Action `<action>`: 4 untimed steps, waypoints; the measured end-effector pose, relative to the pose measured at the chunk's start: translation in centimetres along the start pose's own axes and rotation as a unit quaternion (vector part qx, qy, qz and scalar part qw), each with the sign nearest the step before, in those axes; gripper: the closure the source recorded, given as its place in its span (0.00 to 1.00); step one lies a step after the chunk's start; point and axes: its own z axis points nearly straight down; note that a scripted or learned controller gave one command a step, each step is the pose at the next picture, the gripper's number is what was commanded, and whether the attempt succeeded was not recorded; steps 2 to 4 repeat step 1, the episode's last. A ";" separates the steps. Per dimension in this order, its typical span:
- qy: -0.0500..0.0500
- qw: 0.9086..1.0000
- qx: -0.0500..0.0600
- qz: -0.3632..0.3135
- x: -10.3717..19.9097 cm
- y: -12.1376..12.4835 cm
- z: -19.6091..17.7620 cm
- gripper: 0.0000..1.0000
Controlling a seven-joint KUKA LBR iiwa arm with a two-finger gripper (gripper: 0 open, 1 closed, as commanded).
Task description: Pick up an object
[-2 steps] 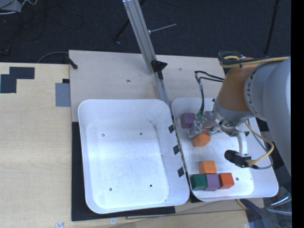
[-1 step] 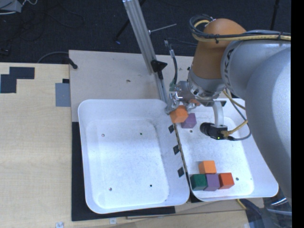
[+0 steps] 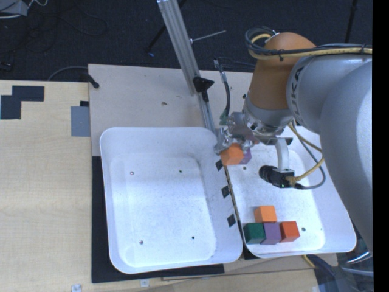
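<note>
Nearest the camera, along the lower edge of the right bin, sits a tight cluster of blocks: a green cube, a purple cube and an orange-red cube in a row, touching or nearly so, with an orange cube just behind the green and purple ones.

Up at the frame's centre, the gripper hangs over the seam between the two bins, and an orange block sits right at its tip, apparently clasped between the fingers — with a small purple block pressed against its right side. Both blocks appear lifted off the bin floor, though the slant of the view makes the height hard to judge. Whether the purple one is also gripped or merely sits beside the orange one, I cannot tell.

Above the gripper rises the orange band of the wrist, then the broad grey arm filling the right of the frame. A black cable connector dangles just right of the gripper, over the right bin.

Left of the seam, the left bin spreads across the centre-left — its floor shows only a few dark specks. A silver aluminium rail slants from the top centre down toward the gripper. Pale wooden bench lies at far left.
</note>
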 end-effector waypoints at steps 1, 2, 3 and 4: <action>0.002 1.000 0.000 -0.003 6.9 -2.4 -1.8 1.00; 0.002 1.000 0.000 -0.003 6.9 -2.4 -1.8 1.00; 0.002 1.000 0.000 -0.003 6.9 -2.4 -1.8 1.00; 0.002 1.000 0.000 -0.003 6.9 -2.4 -1.8 1.00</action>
